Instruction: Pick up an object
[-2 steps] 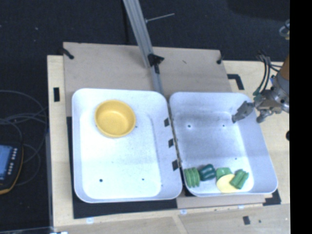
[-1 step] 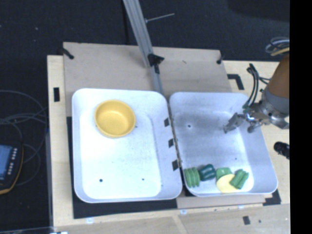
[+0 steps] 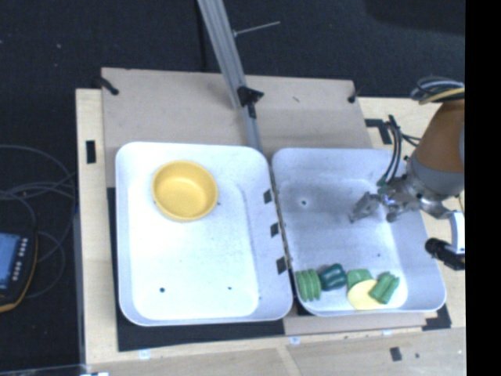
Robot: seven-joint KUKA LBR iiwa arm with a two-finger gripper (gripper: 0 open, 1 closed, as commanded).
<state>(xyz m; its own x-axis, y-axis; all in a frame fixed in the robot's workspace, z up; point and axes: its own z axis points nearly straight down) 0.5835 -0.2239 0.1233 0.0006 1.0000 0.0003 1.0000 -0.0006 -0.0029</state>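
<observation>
A yellow bowl (image 3: 185, 190) sits in the upper left of the left bin (image 3: 188, 296). Along the near edge of the right bin (image 3: 313, 178) lie several small pieces: a ribbed light green one (image 3: 308, 284), a dark green one (image 3: 333, 276), a yellow disc (image 3: 362, 294) and a green piece (image 3: 385, 287) resting on it. My gripper (image 3: 378, 207) hangs over the right side of the right bin, above and apart from those pieces. Its fingers stand spread with nothing between them.
A grey metal pole (image 3: 227, 53) slants from the top of the view down to the gap between the bins. Cables (image 3: 391, 135) run by the arm's wrist at the right. A handheld device (image 3: 12, 265) lies off the bench at the left.
</observation>
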